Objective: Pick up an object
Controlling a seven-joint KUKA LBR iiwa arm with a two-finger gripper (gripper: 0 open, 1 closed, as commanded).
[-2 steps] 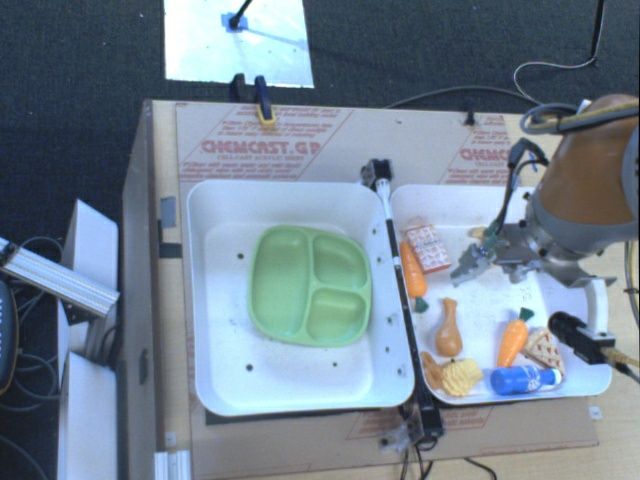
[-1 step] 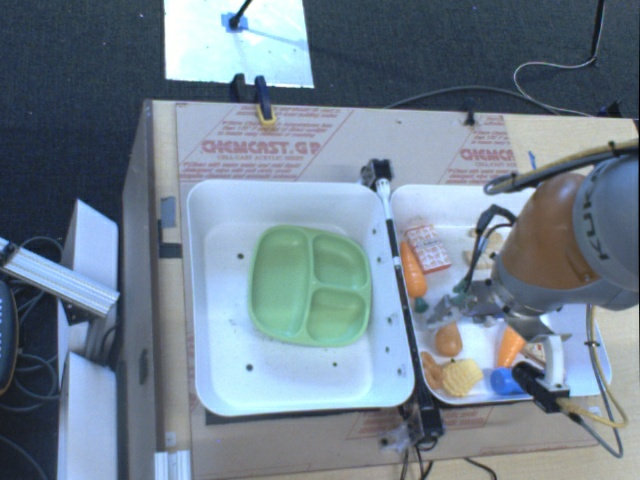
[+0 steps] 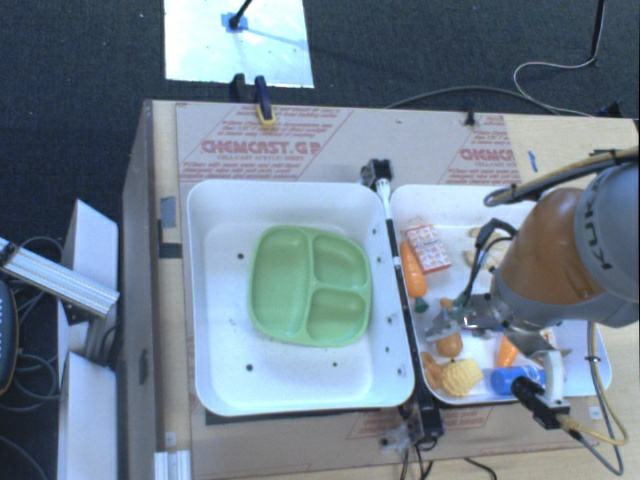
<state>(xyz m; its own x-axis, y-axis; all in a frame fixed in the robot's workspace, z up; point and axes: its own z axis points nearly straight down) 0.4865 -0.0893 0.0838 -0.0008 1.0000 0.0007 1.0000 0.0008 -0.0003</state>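
The pincer [image 3: 447, 318] hangs low in the lower right of the frame, inside the right bin [image 3: 440, 200]; whether it is wide or narrow I cannot tell. Toys crowd beneath it: an orange ball [image 3: 449, 344] just below, a corn cob [image 3: 460, 376] further down, a carrot [image 3: 413, 269] up and left, near a red-checked card [image 3: 429, 249]. In that crowding it may likely nudge neighbours or close on nothing. To the left, a green tray [image 3: 310, 286] sits in the other bin [image 3: 215, 268].

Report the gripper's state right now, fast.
Gripper: low in the right bin among the toy food; open or shut cannot be told from this view, nor whether it holds anything.
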